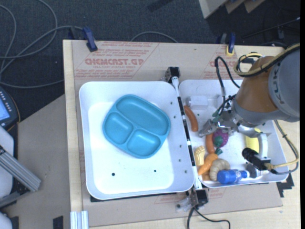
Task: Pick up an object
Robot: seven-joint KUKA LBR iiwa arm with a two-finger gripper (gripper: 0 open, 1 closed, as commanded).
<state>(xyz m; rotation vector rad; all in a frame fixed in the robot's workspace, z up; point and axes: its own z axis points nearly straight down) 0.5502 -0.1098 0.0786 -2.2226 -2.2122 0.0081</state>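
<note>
- A blue three-compartment plate (137, 125) was seen lying alone in the left white bin (95, 171), at the frame's centre.
- The right white bin (200, 87) was crowded with toy food: a sausage (191, 118), a purple-and-green piece (220, 139), an orange carrot (208, 163), a beige piece (219, 165), a yellow banana (252, 143) and a blue bottle (228, 176).
- The gripper (217, 126) was lowered over the purple piece; whether its fingers were apart or together could not be told.
- "CHEMCAST GP" was printed in red on the bench board (114, 58).

Toy foods (perhaps a purple beet (220, 139) among them) crowd the right bin (200, 87).
</note>
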